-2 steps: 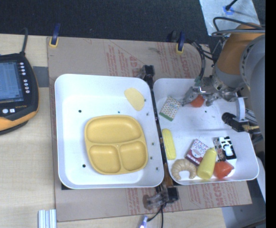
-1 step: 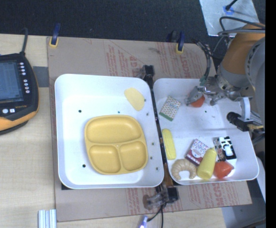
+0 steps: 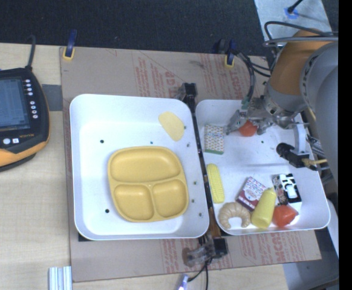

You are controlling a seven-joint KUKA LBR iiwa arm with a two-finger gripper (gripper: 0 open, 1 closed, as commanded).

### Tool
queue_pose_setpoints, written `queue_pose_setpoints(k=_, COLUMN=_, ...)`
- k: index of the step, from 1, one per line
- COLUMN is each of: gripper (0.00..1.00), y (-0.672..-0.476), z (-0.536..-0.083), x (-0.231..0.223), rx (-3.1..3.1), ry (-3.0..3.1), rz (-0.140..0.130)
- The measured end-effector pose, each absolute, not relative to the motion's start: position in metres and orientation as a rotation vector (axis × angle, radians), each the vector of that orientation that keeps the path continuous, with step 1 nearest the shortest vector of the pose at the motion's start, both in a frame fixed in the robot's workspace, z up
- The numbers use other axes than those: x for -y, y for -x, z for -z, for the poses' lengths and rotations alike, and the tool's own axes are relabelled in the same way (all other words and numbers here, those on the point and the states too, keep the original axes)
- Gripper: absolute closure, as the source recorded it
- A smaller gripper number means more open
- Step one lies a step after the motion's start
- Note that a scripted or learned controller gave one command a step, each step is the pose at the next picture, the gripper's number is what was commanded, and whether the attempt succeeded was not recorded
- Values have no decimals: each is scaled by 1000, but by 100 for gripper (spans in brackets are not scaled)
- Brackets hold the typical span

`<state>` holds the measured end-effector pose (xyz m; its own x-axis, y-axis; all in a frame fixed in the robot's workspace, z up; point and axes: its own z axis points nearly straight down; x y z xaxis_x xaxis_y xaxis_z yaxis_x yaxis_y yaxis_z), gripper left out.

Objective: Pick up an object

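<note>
Nearest me, croissant (image 3: 234,214) at right bin's (image 3: 256,158) front edge. Reading left to right: tablet (image 3: 9,116) on surface, yellow divided tray (image 3: 148,183) in left bin (image 3: 91,156), corn cob (image 3: 215,182), yellow bottle (image 3: 263,208), red piece (image 3: 285,215). At right bin's back, gripper (image 3: 247,125) over small red object (image 3: 248,128); I see it between fingers, apparently clamped.
</note>
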<state>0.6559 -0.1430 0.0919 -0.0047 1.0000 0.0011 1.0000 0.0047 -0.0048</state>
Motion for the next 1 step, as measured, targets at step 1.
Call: queue_pose_setpoints(k=1, gripper=100, y=-656, z=-103, x=144, rx=2226, ry=2209, rz=-7)
